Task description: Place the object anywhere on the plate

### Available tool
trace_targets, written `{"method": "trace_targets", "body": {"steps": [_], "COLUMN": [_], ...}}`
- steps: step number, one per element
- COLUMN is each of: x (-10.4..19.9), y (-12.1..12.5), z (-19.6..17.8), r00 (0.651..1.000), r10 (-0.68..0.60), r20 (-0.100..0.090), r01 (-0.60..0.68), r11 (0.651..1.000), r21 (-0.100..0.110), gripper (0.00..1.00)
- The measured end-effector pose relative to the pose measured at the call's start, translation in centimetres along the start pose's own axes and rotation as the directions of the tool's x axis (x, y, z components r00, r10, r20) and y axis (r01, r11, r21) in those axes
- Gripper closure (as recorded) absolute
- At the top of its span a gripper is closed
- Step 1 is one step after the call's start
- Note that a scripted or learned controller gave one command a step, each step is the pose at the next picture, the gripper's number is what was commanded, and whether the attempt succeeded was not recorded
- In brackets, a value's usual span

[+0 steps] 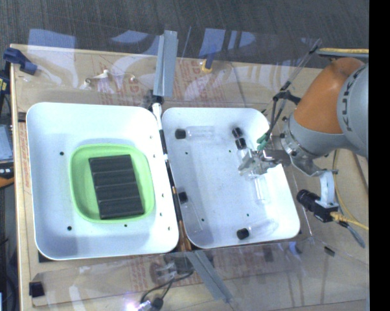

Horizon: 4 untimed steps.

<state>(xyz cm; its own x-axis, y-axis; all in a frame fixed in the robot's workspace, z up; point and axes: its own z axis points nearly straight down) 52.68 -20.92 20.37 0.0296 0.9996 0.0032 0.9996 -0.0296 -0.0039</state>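
Two white bins sit on the table: at 9 o'clock the plate [111,186] already carries the dark object [116,186], while the end effector [254,161], grip unreadable, hovers at 3 o'clock, so withdrawal likely remains.

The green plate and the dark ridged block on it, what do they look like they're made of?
The green plate looks like moulded plastic with a smooth, slightly glossy finish: even lime colour, soft rounded rim. The dark ridged block looks matte, perhaps rubber or plastic: dull charcoal surface with parallel ribs and no shine. The view cannot settle which.
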Motion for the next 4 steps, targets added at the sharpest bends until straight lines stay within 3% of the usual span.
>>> {"method": "trace_targets", "body": {"steps": [1, 2, 3, 4], "x": [0.0, 0.1, 0.1, 0.7], "y": [0.0, -0.5, 0.5, 1.3], "z": [0.0, -3.0, -8.4, -9.4], "r00": [1.000, 1.000, 0.999, 0.996], "r10": [0.000, -0.027, 0.052, 0.090], "r20": [0.000, 0.002, 0.002, 0.003], "r01": [0.000, 0.027, -0.052, -0.090], "r11": [1.000, 1.000, 0.999, 0.996], "r21": [0.000, -0.002, -0.002, -0.001], "gripper": [0.00, 0.00, 0.00, 0.00]}}
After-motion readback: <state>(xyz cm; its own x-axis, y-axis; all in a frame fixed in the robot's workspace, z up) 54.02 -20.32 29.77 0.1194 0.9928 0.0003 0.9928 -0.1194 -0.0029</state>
